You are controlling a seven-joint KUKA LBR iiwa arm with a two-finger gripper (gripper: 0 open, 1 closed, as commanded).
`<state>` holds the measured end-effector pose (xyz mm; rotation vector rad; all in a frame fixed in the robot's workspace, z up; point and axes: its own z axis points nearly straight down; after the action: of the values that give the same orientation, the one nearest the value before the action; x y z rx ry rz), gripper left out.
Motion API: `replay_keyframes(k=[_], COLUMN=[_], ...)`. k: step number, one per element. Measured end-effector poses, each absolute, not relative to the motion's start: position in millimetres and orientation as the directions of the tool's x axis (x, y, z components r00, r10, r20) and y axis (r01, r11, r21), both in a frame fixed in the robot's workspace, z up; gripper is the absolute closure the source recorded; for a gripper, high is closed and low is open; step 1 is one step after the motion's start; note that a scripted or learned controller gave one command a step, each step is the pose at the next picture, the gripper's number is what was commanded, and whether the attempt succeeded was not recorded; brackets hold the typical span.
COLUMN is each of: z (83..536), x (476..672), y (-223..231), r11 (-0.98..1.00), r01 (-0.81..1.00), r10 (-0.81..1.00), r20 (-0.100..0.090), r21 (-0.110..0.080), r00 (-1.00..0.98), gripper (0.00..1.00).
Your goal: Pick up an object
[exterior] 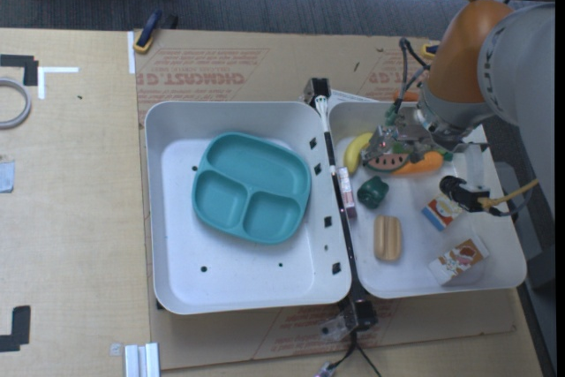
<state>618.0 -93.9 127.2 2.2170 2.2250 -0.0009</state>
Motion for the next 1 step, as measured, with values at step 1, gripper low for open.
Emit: replay_keyframes(k=[1], z=[92.3], x=[621.0], y=[-94.8], r11=[0.002], r01=[1.0], r10=[1.0], r20=[-0.001], r21=[-0.001], r00=[-0.002], gripper=[0.0])
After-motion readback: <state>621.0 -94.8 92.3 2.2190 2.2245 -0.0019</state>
